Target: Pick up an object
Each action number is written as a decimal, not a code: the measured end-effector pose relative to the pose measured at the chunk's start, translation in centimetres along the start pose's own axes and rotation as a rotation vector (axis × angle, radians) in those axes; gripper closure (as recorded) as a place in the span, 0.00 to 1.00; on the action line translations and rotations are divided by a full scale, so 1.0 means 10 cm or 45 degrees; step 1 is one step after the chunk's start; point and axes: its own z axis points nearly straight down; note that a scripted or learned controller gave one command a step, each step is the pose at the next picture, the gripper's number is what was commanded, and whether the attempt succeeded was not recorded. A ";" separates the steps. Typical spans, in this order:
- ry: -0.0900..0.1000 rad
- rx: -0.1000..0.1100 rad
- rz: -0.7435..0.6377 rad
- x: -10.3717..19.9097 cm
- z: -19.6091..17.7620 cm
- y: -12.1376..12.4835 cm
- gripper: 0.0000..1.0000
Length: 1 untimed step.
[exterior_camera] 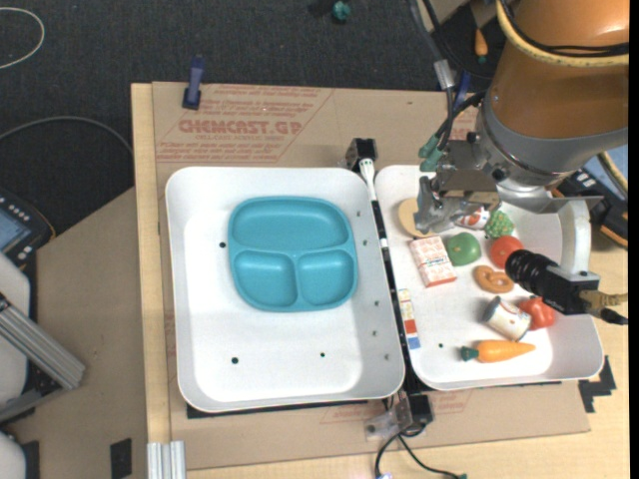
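Orange carrot [496, 349] lies at the right bin's [574, 362] front edge. Behind it: small can [507, 315], red tomato [504, 249], brown biscuit [492, 279], green pepper [462, 247], small carton [432, 260]. Left bin [200, 297] holds a blue divided plate [293, 250]. Gripper [434, 216] hangs just behind the carton; whether clenched or released, cannot tell.

A divided tray [293, 250] lay centred in the left bin [200, 307]. In the right bin [569, 357], a carrot [496, 350] lay near the front edge, a box [432, 260] near the left edge.
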 end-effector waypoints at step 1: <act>0.001 -0.012 0.001 0.52 -0.33 -0.11 1.00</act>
